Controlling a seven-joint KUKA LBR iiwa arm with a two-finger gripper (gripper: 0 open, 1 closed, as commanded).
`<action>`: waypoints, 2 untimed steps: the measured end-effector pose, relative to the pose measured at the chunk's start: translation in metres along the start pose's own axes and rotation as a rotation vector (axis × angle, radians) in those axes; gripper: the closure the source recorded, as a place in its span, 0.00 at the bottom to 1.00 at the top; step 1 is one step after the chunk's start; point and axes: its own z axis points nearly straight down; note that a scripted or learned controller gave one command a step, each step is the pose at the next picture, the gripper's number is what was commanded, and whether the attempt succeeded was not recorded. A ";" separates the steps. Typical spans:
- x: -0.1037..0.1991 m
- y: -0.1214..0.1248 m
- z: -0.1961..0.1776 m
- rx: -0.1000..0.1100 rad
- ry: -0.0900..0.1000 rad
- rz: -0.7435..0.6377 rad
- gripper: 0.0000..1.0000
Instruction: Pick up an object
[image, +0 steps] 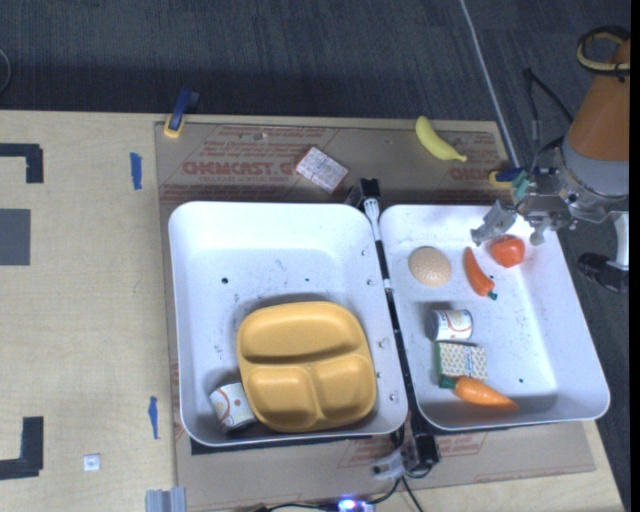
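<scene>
My gripper (511, 232) hangs over the far right corner of the right bin (560, 330), its two fingers spread open. A red tomato (508, 251) lies just below and between the fingertips, resting on the bin floor. I cannot tell whether the fingers touch it. Close to its left is a red chili pepper (478, 272), and further left a beige egg-shaped ball (430, 265). Nearer the front of the same bin are a small can (452, 323), a patterned box (462, 360) and an orange carrot (482, 393).
The left bin (200, 260) holds a yellow divided tray (305, 362) and a small cup (230, 405) at its front left. Behind the bins lie a banana (438, 140), a small card (320, 168) and a blue clamp (180, 112).
</scene>
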 end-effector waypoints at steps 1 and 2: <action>0.057 0.024 0.122 -0.004 -0.001 -0.001 0.00; 0.057 0.025 0.111 -0.007 -0.002 -0.002 1.00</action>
